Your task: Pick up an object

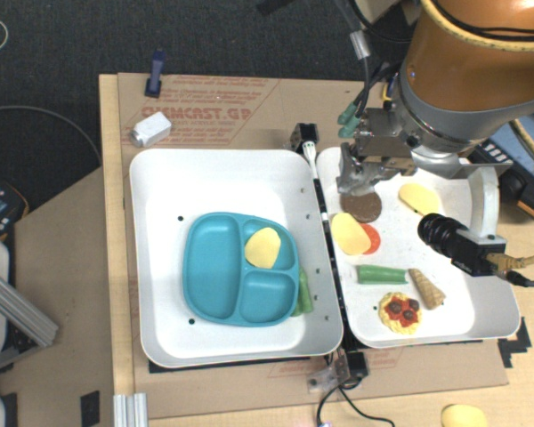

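Gripper (pixel 363 185) of mine hangs low at the far left corner of the right bin (pixel 491 320), directly over a brown disc (pixel 366 207). My guess is that it stands there because this disc is the piece chosen for the pick — it is the nearest thing under the tool. Whether the tool is apart, together or clamped on something, I cannot tell; the wrist covers that part.

The disc is flat, round and dark brown, like a toy cookie. Its far edge is hidden under the tool, so I cannot tell if they touch. Just beside it, toward the camera, lie a yellow piece (pixel 347 233) and a red piece (pixel 370 237), touching each other. A thin flat shape like this is probably hard to take from a flat floor.

Other toys are spread in the same bin — a green stick (pixel 380 275), a cone (pixel 427 288), a small pizza (pixel 400 311). The left bin (pixel 160 194) holds a blue tray (pixel 221 269) with a yellow piece in one compartment.
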### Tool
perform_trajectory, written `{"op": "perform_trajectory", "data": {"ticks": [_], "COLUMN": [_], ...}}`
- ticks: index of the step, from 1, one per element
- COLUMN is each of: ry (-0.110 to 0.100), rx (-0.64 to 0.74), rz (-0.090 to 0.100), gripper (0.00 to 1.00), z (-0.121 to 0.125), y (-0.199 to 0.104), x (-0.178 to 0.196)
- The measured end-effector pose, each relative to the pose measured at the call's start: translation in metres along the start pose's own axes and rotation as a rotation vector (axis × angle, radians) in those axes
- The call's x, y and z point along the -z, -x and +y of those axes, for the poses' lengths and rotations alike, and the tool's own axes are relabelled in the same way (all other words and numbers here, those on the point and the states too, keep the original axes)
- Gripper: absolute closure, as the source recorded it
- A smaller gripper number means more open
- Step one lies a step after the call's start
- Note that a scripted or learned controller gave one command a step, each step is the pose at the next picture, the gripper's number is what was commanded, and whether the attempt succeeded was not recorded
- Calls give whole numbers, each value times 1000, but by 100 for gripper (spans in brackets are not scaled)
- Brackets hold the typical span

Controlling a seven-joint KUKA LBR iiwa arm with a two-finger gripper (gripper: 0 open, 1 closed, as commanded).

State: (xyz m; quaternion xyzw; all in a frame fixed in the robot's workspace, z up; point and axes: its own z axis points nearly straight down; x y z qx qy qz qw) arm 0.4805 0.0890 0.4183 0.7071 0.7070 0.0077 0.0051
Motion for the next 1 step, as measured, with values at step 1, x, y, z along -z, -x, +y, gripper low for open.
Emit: {"op": "perform_trajectory", "data": {"ticks": [1], "ry": [-13], "rx": [1], "rz": [-3], "gripper": [100], "z": [0], "y": [-1], "x": [2]}}
